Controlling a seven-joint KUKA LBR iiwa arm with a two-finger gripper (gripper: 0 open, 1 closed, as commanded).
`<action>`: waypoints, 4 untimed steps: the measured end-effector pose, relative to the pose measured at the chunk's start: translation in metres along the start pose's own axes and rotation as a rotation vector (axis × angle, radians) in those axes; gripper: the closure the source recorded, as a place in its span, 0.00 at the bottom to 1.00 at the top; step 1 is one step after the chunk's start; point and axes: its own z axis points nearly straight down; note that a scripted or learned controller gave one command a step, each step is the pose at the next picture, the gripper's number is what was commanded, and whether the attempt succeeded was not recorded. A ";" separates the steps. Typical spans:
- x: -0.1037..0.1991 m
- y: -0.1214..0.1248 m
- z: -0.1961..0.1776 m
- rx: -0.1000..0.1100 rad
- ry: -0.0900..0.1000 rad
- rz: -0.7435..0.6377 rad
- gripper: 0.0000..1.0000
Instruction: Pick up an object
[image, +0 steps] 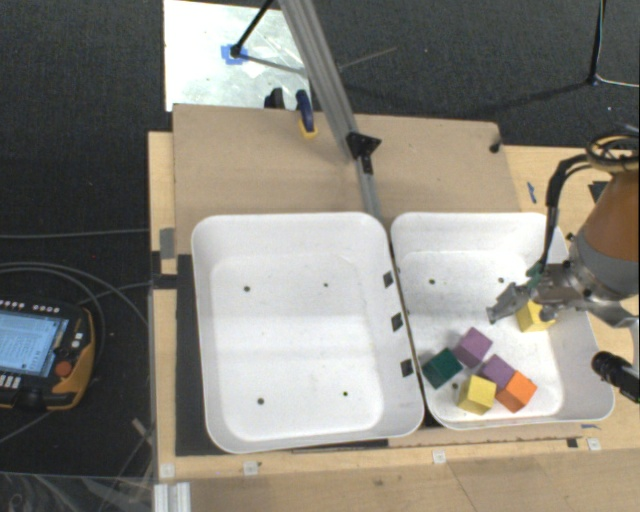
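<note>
Gripper (522, 303) over right bin (440, 245), yellow cube (531, 318) just beneath it — finger state unclear, grasp cannot be told

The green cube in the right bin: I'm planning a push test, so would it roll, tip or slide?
The green cube looks flat-faced and squat, so it should slide rather than roll or tip. It lies beside the purple cube, so a push that way would probably shove both. The bin's smooth white floor suggests little resistance.

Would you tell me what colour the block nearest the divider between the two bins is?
Dark green: the block lies in the right bin, seen clearly in the camera view.
</note>
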 end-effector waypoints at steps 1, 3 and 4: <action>0.023 0.008 0.030 0.003 0.001 -0.006 0.00; 0.033 -0.017 0.102 -0.001 0.000 0.000 1.00; 0.033 -0.017 0.103 0.000 0.000 0.000 0.00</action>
